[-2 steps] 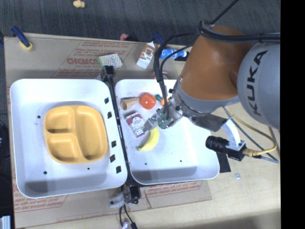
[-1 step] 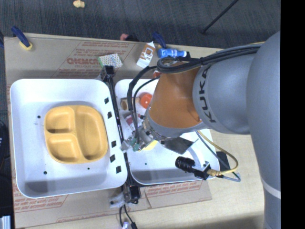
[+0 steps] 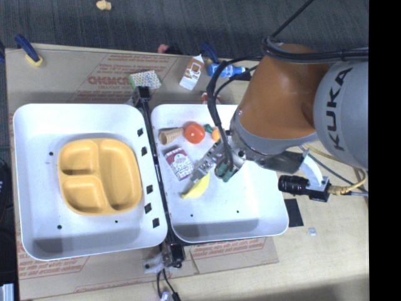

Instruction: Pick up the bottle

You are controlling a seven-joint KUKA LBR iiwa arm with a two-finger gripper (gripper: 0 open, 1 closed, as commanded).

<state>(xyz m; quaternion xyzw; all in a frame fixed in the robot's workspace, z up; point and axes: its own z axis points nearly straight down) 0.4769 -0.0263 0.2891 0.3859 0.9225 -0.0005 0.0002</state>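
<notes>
Right white bin [image 3: 266,218]: yellow item [image 3: 195,189], which I take for the bottle, lies diagonally, just lower-left of my gripper [image 3: 220,167]; open or closed, I cannot tell.

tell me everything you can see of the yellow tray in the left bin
The yellow tray looks like moulded plastic, with rounded corners and three compartments: two smaller ones stacked on its left side and one long one on its right. It lies flat, right way up and slightly turned, on the floor of the left bin, near the middle. Nothing lies in it, and it touches only the bin's floor.
</notes>
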